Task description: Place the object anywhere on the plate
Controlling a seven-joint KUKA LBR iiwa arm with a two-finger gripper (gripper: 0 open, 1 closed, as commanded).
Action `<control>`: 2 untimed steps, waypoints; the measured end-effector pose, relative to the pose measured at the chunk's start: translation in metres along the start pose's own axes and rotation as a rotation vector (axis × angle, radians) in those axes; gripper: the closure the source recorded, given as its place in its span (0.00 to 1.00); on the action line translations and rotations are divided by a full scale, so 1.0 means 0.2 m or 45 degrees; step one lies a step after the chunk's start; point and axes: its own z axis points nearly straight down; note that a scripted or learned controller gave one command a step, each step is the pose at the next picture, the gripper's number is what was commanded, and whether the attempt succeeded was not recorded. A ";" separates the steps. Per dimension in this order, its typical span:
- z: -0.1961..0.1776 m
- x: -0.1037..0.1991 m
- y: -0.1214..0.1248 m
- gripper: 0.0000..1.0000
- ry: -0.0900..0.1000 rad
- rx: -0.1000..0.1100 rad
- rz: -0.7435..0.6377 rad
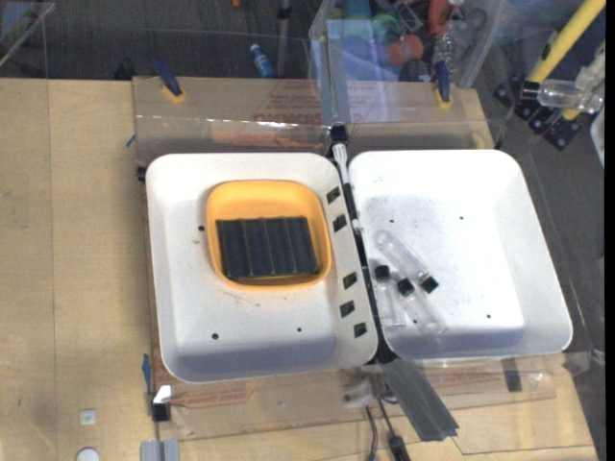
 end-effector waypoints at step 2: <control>0.00 0.02 -0.01 1.00 0.003 0.000 -0.198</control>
